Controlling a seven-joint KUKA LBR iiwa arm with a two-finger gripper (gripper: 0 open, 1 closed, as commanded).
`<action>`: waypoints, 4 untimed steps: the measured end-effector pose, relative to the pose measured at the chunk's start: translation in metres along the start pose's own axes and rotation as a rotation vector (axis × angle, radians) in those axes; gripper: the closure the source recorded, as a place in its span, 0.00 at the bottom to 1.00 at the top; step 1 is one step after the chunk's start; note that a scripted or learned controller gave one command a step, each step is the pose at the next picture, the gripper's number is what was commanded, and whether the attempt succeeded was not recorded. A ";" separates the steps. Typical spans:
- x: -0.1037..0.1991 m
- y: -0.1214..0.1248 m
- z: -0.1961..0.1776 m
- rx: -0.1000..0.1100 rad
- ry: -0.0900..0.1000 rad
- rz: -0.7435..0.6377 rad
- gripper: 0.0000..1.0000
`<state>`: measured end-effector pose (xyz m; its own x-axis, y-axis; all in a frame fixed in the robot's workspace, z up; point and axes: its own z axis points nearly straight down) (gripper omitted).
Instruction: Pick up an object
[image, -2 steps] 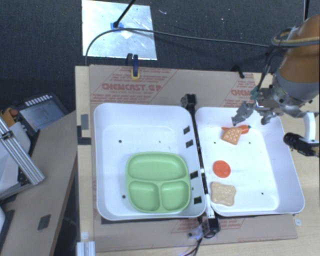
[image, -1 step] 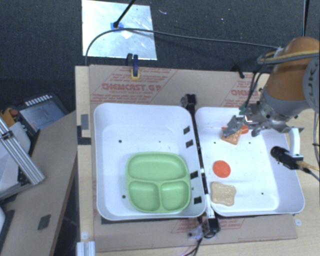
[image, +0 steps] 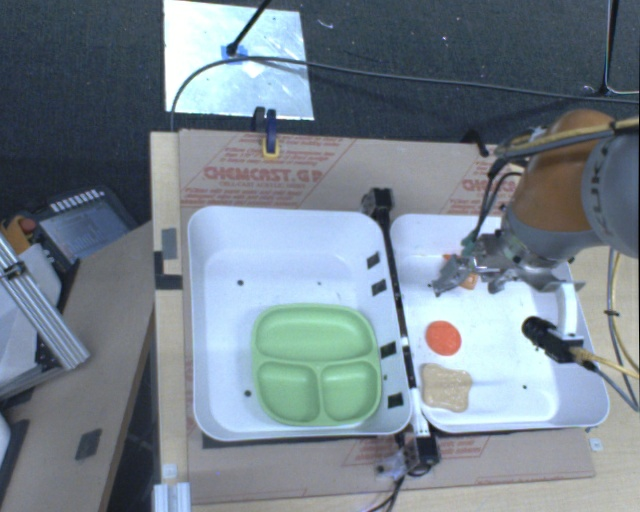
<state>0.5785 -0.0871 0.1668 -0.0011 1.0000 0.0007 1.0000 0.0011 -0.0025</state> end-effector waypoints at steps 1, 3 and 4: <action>-0.002 0.010 0.053 0.000 0.000 0.000 0.00; -0.010 0.019 -0.009 -0.009 -0.002 -0.002 1.00; -0.020 0.018 -0.066 -0.010 -0.002 0.000 1.00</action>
<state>0.5970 -0.1071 0.2332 -0.0009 1.0000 -0.0018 1.0000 0.0009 0.0073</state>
